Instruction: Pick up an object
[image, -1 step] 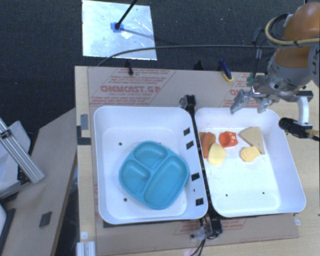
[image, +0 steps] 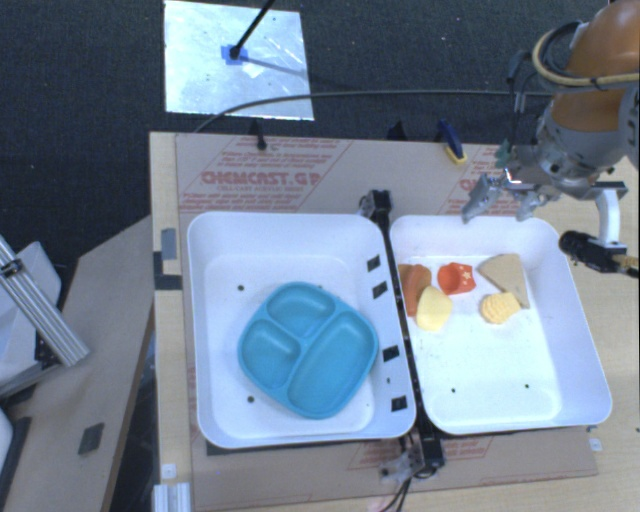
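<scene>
My gripper (image: 503, 202) hangs open above the far rim of the right bin (image: 560, 400), with nothing between its fingers. Below it, in the bin's far left part, lie several toy foods: an orange carrot-like piece (image: 414, 285), a red pepper-like piece (image: 456, 277), a pale yellow piece (image: 434, 309), a tan wedge (image: 505, 273) and a ridged yellow piece (image: 499, 307). The gripper is a little beyond and to the right of the red piece, well above the items.
The left bin (image: 225, 260) holds a blue sectioned plate (image: 307, 347). A black hinge strip (image: 393, 300) runs between the bins. A blue-and-yellow clamp (image: 451, 141) sits at the bench's far edge. A silver sheet (image: 238, 60) lies beyond the bench.
</scene>
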